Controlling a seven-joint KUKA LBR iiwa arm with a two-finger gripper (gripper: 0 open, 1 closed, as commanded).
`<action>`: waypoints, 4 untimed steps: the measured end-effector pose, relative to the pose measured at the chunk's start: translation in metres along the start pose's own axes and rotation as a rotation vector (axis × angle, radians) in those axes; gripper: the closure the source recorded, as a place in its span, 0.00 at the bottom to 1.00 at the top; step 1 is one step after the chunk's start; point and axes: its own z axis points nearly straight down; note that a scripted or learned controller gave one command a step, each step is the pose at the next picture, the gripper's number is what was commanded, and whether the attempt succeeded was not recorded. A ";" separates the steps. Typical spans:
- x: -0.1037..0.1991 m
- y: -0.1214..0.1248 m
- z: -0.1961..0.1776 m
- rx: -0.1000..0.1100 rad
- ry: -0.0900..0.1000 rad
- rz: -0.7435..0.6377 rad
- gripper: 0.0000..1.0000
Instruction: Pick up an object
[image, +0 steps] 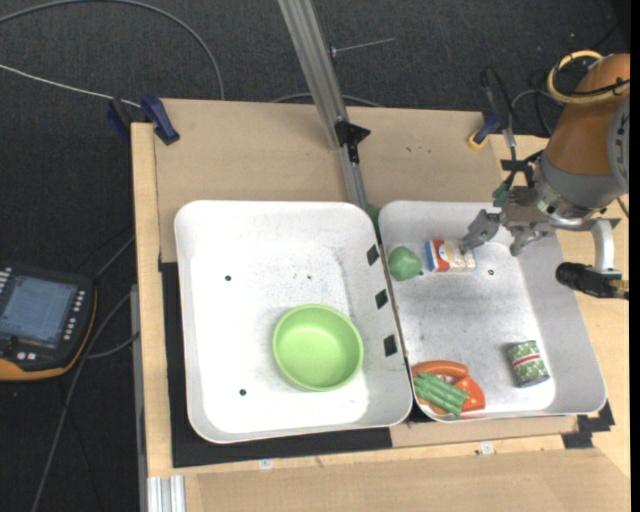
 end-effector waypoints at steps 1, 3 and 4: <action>0.003 -0.005 0.043 0.000 0.000 0.000 0.00; 0.003 -0.005 0.058 -0.004 -0.001 0.000 1.00; -0.002 0.000 -0.002 -0.007 -0.002 0.001 1.00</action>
